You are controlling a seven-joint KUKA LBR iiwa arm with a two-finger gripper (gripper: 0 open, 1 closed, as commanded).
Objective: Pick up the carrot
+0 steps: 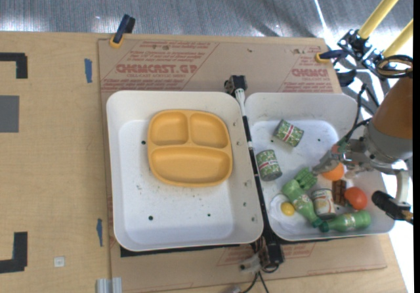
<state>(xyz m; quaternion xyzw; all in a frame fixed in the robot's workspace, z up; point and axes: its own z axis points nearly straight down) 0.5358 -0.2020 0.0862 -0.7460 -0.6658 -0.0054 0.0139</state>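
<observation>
Fingers (331, 165) over carrot (335, 171) in cluttered right bin (308, 104)

Divided plate (189, 148) in left bin (125, 173), cans (268, 163) in right bin (308, 104).

Bench (52, 154) bears two white bins (125, 173), cardboard sheet (164, 62).

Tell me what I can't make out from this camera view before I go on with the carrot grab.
- Gripper: its fingers blend into the clutter in the right bin, so open or shut, and any hold on the orange piece, is unclear.
- Orange piece: partly covered by the gripper; too small to confirm it is the carrot.
- Arm: cut off by the right edge.
- Can labels: too small to read.
</observation>
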